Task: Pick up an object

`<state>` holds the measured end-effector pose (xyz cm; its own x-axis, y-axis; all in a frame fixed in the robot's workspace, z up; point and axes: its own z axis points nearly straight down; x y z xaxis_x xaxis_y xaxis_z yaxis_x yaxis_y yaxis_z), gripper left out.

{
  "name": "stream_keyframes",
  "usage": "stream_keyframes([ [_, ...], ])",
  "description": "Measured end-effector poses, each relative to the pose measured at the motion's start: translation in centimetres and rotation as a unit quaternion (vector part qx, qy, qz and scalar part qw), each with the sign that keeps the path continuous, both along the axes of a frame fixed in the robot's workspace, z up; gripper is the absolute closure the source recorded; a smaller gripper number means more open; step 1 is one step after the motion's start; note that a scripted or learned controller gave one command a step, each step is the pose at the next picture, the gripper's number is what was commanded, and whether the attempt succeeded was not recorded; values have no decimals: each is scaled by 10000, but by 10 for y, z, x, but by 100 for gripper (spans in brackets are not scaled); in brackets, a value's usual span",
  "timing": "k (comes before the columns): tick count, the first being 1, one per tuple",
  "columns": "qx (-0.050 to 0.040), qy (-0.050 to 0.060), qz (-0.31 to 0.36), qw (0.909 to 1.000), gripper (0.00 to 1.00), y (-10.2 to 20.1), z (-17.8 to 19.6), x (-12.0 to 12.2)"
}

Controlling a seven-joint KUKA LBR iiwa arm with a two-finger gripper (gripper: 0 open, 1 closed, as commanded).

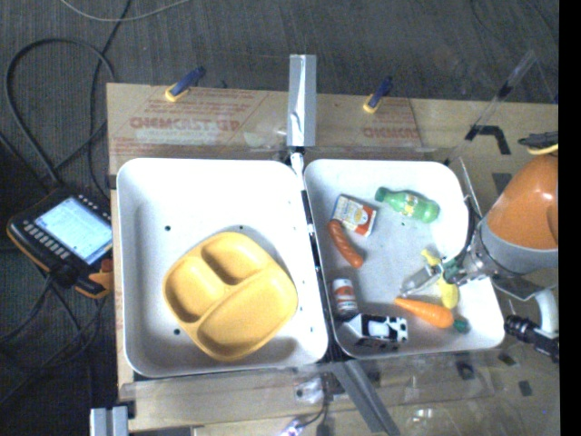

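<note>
Illumination is even and moderately bright, from overhead. The two white bins (136,243) are near overexposure, with slight loss of surface detail. The yellow tray (231,293) casts a soft shadow toward its near side. The dark floor (91,44) at far left is dim. Overall sharpness is low; small items appear soft and grainy.

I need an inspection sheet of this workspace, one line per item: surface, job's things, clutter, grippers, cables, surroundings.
Surface: bench bears a left bin and a right bin, side by side.
Job's things: right bin holds green bottle, sausage, carton, carrot, small can, black-and-white toy.
Clutter: yellow divided plate in left bin.
Grippers: gripper low over right bin beside carrot; whether it holds anything cannot be told.
Cables: black cables on floor, left.
Surroundings: handheld screen left of bench; two clamps at far edge.
</note>
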<state>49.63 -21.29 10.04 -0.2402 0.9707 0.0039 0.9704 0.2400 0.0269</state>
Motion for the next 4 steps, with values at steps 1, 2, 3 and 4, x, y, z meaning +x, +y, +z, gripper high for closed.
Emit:
stream_keyframes([
  [1, -89, -61, -12, 9999, 100, -5, 10, 2],
  [2, -93, 60, 232, 9997, 100, 39, -8, 34],
  [3, -93, 62, 235, 9997, 0, 39, -10, 34],
  [4, -33, 42, 1200, 9928, 0, 4, -10, 24],
])
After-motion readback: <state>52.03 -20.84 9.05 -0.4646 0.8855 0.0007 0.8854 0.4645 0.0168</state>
